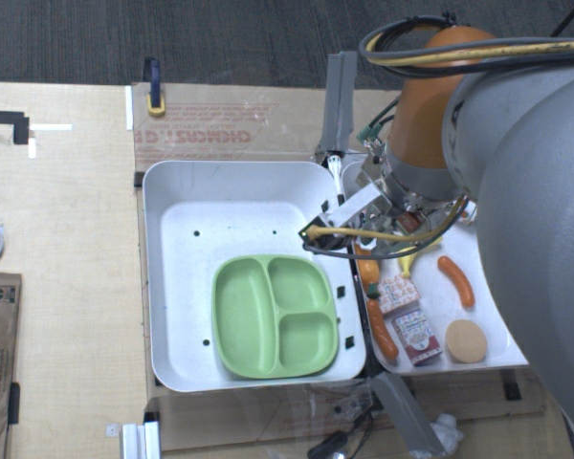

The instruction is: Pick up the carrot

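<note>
Bench [57, 208] beside dark carpet [172, 17]

A single camera sits fixed above the bench [57, 218] and looks down at a slant, so the dark floor [220, 17] fills the top of the frame and the bench edge runs across below it. The left bin [172, 199] lies near the middle of the frame, seen whole and from fairly close. The right bin [493, 347] sits at the lower right, largely covered by the arm [526, 161], which enters from the right edge and looms large, being much nearer the lens than the bins. The bare bench top takes up the left third of the frame.
</note>
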Motion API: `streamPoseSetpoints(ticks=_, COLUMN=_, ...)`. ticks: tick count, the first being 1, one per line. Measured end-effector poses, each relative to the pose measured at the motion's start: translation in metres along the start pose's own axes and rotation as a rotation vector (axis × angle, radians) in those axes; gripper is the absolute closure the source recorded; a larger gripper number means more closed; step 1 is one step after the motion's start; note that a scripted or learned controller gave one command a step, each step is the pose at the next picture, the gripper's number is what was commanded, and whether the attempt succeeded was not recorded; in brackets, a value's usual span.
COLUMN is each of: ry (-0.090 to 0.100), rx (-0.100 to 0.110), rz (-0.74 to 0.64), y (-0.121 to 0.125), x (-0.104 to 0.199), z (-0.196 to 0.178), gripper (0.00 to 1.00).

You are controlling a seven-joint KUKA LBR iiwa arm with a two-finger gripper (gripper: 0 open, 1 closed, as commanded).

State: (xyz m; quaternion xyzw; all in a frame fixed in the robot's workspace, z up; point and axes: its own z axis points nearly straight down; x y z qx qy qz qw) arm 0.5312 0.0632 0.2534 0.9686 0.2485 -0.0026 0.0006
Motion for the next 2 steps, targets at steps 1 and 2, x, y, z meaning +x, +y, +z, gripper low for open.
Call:
streamPoseSetpoints(ticks=1, ry=-0.001, rx=0.003, rz=-0.204, y=0.019, x=-0.073, z=0.061, gripper=1.0)
streamPoseSetpoints(ticks=2, ry=0.001, rx=0.0, rz=-0.363, y=-0.02, x=-0.05, z=0.006, gripper=1.0)
